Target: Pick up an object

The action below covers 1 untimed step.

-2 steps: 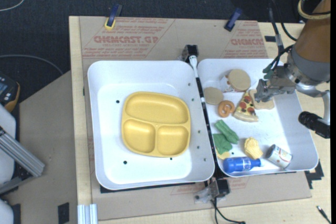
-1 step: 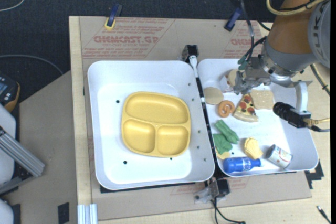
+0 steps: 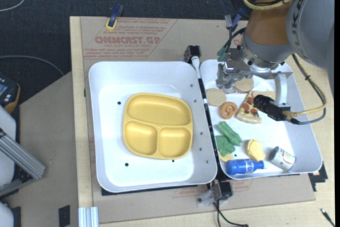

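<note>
My gripper hangs over the right bin's far-left corner, beside a cookie; finger state: cannot tell.

One fixed camera above looks slantwise down on both bins.

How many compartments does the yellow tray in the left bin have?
3: the yellow tray has one wide compartment across its far side and two smaller ones side by side along its near side.

Dark carpet floor around bench
</note>
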Motion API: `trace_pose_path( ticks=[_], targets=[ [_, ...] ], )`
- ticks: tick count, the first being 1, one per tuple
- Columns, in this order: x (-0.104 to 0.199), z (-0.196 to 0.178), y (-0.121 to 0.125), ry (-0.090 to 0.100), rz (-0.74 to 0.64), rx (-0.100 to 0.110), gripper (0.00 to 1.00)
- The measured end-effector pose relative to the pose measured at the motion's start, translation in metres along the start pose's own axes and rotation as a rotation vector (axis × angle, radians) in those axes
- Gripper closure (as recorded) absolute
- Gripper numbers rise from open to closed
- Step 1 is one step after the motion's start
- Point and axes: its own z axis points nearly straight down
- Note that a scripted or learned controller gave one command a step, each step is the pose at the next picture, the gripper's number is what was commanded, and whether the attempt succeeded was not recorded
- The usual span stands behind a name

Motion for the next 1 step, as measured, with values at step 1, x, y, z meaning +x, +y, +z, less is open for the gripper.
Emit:
trace_pose_path(
  ticks=[1],
  targets=[
    [-0.0167, 0.0068, 0.0102, -0.004, 0.009, 0.001, 1.0]
  ],
)
